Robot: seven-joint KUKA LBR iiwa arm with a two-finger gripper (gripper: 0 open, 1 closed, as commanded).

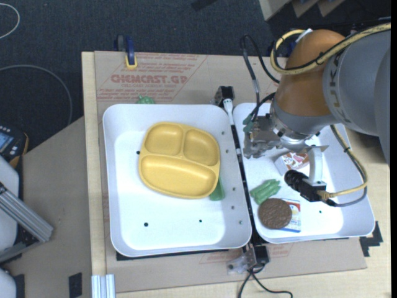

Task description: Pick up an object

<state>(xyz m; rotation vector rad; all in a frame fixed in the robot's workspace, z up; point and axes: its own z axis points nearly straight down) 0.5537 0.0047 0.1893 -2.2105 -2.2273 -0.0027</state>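
My gripper (259,146) hangs low over the left part of the right bin (347,225), under the orange wrist band. Just below it a green pod-shaped toy (265,190) lies on the bin floor. A brown round disc (275,213) rests on a blue and white packet (296,219) nearer the front. A small red and white packet (294,160) lies right of the gripper. Nothing shows between the fingers.
The left bin (124,210) holds a yellow divided plate (180,160) with a green item (217,192) peeking from under its right edge. A black cable connector (304,186) hangs across the right bin. The arm's body covers the bin's far right.
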